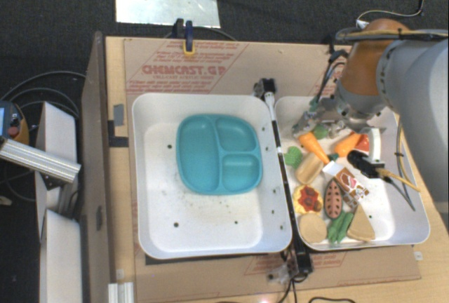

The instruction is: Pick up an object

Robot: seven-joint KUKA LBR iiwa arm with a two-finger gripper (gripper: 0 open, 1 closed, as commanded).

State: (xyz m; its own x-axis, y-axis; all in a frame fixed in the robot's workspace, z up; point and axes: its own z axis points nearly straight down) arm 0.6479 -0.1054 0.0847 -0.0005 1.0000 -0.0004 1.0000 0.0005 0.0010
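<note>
Camera view: the pincer (pixel 319 116) is lowered into the top of the right bin (pixel 414 224), among crowded toy food; whether it is apart or together cannot be told. A carrot (pixel 313 145) lies just below it, with a green piece (pixel 320 132) between. Any of these could be picked, yet the packing is judged a risk: a neighbour may be nudged or two pieces pinched at once, and a rounded piece may slip free. A blue tray (pixel 217 154) sits in the left bin (pixel 158 224). On the tabletop (pixel 140 77), "CHEMCAST GP" is read in red print.
</note>
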